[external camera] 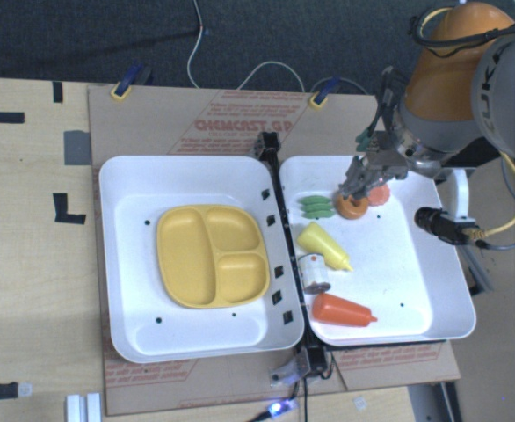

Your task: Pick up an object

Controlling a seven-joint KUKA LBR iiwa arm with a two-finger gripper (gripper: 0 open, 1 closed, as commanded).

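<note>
Orange toy crowded under the fingers

Orange round toy (353, 207) sits upper middle of the right bin (433, 319), touching the green piece (315, 206) and a pink one (378, 194). The fingers (359, 185) hover right over it; their opening cannot be told. Closing could snag a neighbour or nudge the toy aside.
</note>
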